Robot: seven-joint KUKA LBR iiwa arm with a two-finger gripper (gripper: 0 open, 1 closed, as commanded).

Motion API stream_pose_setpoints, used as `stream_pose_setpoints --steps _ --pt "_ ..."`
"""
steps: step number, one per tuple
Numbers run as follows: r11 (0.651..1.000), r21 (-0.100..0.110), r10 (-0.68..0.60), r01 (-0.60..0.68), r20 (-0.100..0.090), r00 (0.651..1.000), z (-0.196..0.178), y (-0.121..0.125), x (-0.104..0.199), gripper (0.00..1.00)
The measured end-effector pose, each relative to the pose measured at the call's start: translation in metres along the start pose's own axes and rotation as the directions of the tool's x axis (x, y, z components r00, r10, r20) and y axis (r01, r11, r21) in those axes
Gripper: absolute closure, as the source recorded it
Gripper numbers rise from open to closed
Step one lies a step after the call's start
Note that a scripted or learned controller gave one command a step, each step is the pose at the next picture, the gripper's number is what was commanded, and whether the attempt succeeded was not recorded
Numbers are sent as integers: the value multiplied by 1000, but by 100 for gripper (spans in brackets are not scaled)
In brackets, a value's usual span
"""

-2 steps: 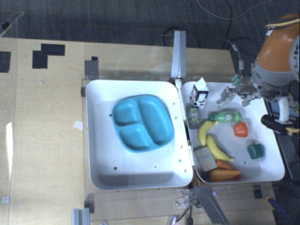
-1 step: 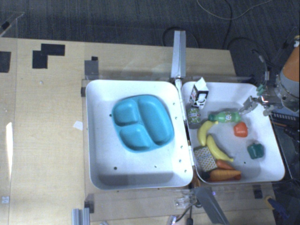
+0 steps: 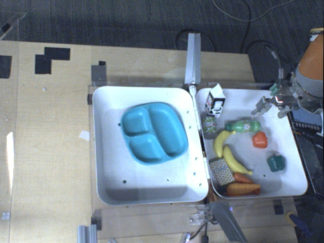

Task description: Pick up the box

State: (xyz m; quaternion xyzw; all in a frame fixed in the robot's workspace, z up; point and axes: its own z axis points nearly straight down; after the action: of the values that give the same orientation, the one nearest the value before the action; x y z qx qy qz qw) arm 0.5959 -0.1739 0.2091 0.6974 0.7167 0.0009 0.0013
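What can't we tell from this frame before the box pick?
- Gripper, camera view: too small and blurred to read its finger state.
- Arm: cut off by the right edge; most of it is out of frame.
- Box: print too small to read; it stands against the bin wall, its base partly hidden by a small packet.
- Carrot: partly overlapped by a patterned packet.

Grey arm (image 3: 309, 87), orange band, seemingly metallic gripper (image 3: 263, 105) with teal accent.

Small white box (image 3: 215, 100) w/ black print, upright, far-left corner of right bin (image 3: 298, 178), by wall.
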Motion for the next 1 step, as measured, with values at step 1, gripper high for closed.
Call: stream_pose_setpoints --steps 1 --pt "999 1 -43 43 0 999 39 44 -2 0"
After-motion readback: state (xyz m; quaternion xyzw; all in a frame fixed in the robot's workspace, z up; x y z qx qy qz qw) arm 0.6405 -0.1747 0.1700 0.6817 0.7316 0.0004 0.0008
